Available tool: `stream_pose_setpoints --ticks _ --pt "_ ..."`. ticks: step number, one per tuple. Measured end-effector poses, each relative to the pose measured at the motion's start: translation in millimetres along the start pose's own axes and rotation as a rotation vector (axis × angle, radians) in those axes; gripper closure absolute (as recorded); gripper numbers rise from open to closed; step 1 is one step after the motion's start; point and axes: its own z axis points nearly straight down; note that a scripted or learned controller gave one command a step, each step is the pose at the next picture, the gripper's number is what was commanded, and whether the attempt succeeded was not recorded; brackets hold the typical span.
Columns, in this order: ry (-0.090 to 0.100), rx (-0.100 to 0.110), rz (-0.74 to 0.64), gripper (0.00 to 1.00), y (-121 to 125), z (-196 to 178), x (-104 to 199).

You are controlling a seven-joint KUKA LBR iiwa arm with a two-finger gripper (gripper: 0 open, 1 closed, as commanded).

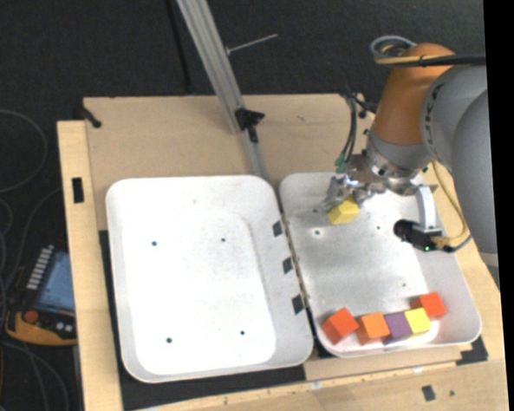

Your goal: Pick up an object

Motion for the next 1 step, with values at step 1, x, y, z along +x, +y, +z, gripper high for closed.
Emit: stream_pose_setpoints --ticks 1 --pt "0.002 -0.001 -0.002 1.00 14.6 -47.3 96.4"
